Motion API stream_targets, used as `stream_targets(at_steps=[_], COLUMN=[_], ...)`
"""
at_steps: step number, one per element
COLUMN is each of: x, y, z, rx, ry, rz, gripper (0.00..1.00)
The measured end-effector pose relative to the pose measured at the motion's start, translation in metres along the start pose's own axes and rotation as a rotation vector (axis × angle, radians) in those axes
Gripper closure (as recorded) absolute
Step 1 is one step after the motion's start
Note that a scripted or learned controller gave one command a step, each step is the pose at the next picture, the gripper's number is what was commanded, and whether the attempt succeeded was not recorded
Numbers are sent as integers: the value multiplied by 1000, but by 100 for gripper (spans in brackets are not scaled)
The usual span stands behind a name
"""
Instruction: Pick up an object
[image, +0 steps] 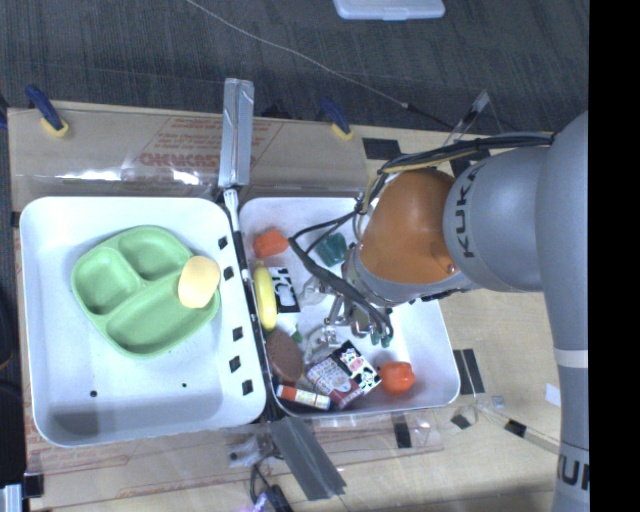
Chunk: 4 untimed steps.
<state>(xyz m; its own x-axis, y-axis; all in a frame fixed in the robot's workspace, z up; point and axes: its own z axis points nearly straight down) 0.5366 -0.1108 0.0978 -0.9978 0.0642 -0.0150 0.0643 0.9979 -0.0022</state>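
The right bin (432, 352) holds several small things. An orange piece (270, 243) and a teal piece (333, 246) lie near its far side. Along the left wall lies a yellow banana (265, 297), with a brown lump (285, 352) below it. A patterned packet (345, 372), a red-orange ball (397, 376) and a red marker (303, 397) sit at the near side. My gripper (348, 318) hangs low over the bin's middle, just above the packet. The orange wrist band (405, 230) hides the bin's far right part.
In the left bin (50, 330), a green divided plate (135, 290) carries a yellow egg-shaped thing (198, 281) on its right rim. A metal divider (236, 130) stands between the bins at the far side. Cables loop around the wrist.
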Motion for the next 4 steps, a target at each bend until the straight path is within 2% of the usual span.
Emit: stream_targets(at_steps=[1,2,3,4], x=[-106,-65,-20,-7], y=[-29,5,-51,-9], z=[6,0,6,1], rx=[-1,19,0,15], ry=[11,-2,15,-2], rz=[54,19,118,-187], gripper=[0,0,0,0])
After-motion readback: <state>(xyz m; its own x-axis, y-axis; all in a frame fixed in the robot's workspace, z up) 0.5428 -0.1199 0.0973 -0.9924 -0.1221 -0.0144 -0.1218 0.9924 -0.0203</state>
